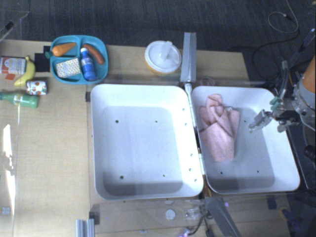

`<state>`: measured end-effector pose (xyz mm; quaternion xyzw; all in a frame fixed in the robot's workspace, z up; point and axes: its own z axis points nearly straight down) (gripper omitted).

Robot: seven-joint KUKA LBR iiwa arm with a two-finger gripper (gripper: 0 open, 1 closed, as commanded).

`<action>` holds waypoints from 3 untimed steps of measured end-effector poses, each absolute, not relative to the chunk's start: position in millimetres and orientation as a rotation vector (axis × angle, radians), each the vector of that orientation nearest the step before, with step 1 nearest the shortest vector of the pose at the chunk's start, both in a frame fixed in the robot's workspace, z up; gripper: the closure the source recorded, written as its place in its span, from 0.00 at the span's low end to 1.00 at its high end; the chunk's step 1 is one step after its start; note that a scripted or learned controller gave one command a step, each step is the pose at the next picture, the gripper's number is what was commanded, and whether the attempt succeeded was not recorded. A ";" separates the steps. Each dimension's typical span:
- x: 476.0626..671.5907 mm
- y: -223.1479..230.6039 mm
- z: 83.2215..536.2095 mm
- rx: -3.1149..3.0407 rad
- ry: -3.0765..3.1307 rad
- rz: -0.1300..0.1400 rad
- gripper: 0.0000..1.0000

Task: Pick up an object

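Camera view: the gripper (269, 121) hovers at the right bin's (286, 179) right side, fingers apart and holding nothing. The pink cloth (219, 130) lies crumpled by that bin's left wall, well apart. The limp folds may slip out, or the fingers pinch only a thin edge. The left bin (143, 139) and far-left toy tray (79, 58) pose no obstruction.

You are looking at a grey arm (302, 97) with an orange band (310, 78) showing at the frame's right edge. Its wrist is carrying dark metal hardware with small teal marks, and the gripper (269, 121) is showing pale grey, slender metal fingers (257, 121).
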<state>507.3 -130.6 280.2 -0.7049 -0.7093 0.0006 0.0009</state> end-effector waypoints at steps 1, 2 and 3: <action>556.4 -119.2 154.6 -2.195 -2.241 0.005 0.00; 597.5 -114.6 88.9 -2.098 -2.351 -0.011 0.00; 621.3 -109.5 100.8 -2.141 -2.301 -0.002 0.00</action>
